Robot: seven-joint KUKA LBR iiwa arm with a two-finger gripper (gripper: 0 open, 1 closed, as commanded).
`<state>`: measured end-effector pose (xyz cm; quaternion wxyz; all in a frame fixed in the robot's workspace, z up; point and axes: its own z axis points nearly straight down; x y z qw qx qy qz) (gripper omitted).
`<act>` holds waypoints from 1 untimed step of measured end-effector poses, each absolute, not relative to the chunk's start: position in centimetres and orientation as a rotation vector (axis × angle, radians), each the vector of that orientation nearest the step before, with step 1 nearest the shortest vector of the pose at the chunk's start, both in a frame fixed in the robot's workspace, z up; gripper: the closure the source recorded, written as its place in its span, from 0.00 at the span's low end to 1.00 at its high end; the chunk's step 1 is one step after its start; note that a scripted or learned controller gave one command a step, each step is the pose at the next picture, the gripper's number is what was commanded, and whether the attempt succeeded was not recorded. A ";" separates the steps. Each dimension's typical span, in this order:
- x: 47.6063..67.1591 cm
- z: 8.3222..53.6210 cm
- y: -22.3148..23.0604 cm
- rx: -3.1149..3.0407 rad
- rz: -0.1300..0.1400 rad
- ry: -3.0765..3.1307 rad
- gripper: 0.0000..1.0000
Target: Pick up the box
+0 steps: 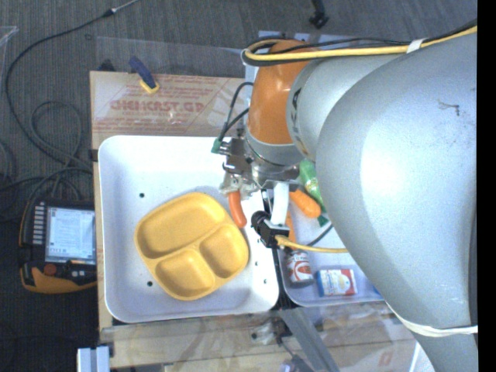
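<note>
The box [337,281], small, blue and white, lies flat near the front of the right bin [335,301]. My gripper [246,183] hangs below the orange wrist band, over the back of the divider between the two bins, well behind and to the left of the box. An orange carrot-like piece [236,208] lies just under the gripper at the left bin's right side. The grey arm hides most of the right bin.
A yellow divided plate [192,243] fills the middle of the left bin [116,208]. In the right bin, a red-and-white can [299,270] stands beside the box, with an orange piece [305,202] and a green item [310,180] behind it. A yellow cable [310,246] loops there.
</note>
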<state>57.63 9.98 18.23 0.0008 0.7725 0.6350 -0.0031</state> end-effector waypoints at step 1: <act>58.2 23.1 2.2 2.536 -0.008 1.851 1.00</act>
